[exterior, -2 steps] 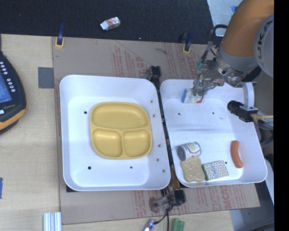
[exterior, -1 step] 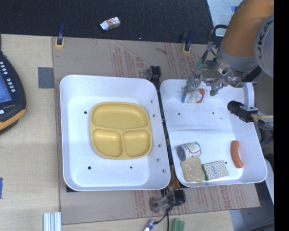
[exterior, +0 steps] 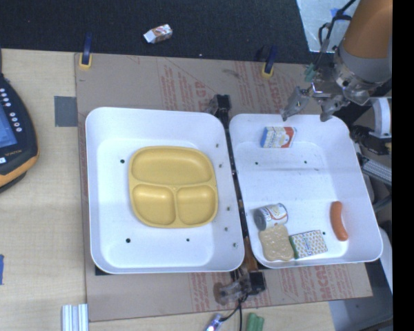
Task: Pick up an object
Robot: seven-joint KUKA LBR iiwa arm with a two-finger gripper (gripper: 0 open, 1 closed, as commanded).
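Jaws of the gripper (exterior: 309, 107) hang spread wide with nothing between them, over the right bin's (exterior: 359, 185) far rim. Carton (exterior: 277, 137) lies just below them in that bin; can (exterior: 270, 216), cracker (exterior: 276, 243) and sausage (exterior: 339, 221) sit nearer the front.

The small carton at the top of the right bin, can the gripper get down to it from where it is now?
Probably yes. The gripper hangs open over the right bin's far rim, just above the carton. The carton lies alone, well apart from the can and the sausage, with nothing over it.
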